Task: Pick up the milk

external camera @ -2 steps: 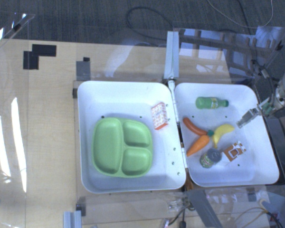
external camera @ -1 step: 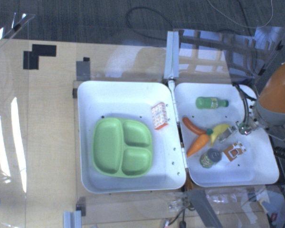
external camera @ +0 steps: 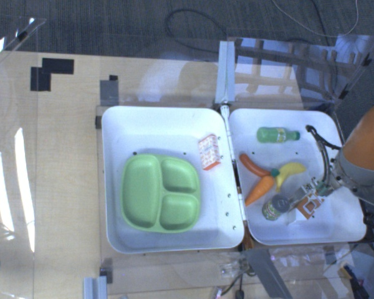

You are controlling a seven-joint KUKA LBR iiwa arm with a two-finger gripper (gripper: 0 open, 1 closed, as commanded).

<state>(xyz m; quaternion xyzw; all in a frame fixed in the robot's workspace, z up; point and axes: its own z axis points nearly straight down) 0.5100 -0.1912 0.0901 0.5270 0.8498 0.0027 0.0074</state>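
Milk carton (external camera: 209,152), small and white with red print, lies in the left bin (external camera: 118,129), against that bin's right wall and toward its far side. It sits just beyond the upper right corner of a green divided tray (external camera: 161,192), which occupies the middle and near part of the same bin with three compartments showing.

Right bin (external camera: 355,226) holds the remaining items. A green bottle (external camera: 277,134) lies on its side near the far wall. Below it, a red sausage-shaped piece (external camera: 254,166), an orange carrot (external camera: 260,190) and a yellow banana (external camera: 288,172) lie clustered together, touching or nearly so. A dark-capped bottle (external camera: 279,205) lies on its side at the near middle of this bin, just beside the carrot's tip.

Arm enters from the right, its orange band (external camera: 369,139) at the frame edge. The pincer (external camera: 310,195) is low inside the right bin, beside the dark-capped bottle and a small brown item (external camera: 307,209). Whether its fingers are wide or narrow cannot be told from this angle. The pincer is well apart from the milk carton, with the wall between the bins separating them.

Both bins rest on a pale wooden surface (external camera: 50,167).
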